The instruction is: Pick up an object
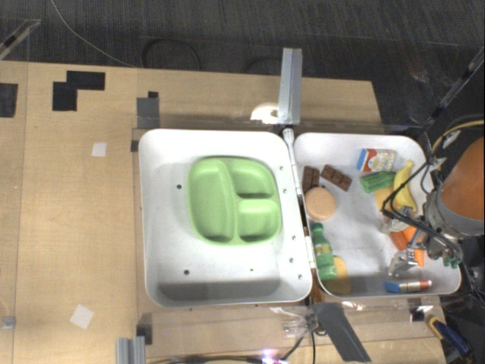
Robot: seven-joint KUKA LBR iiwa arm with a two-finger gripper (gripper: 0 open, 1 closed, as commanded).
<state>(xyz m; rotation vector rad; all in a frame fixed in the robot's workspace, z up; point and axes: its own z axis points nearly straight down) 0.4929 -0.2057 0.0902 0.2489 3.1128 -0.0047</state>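
The right bin (356, 230) holds several small items. Two brown chocolate pieces (336, 177) lie at its back left, with a round tan bun (320, 202) just in front of them. A green bottle (323, 250) lies along the left wall. A small carton (377, 159), a green piece (377, 181) and a yellow banana (402, 188) sit at the back right. My gripper (408, 261) hangs low over the bin's front right corner, beside an orange piece (401, 238) and just above a blue and red marker (408, 286). Cables partly hide the gripper.
The left bin (163, 203) holds a green divided plate (232, 199). A metal post (290, 86) stands behind the wall between the bins. The arm's orange band (464, 188) looms over the right bin's right wall.
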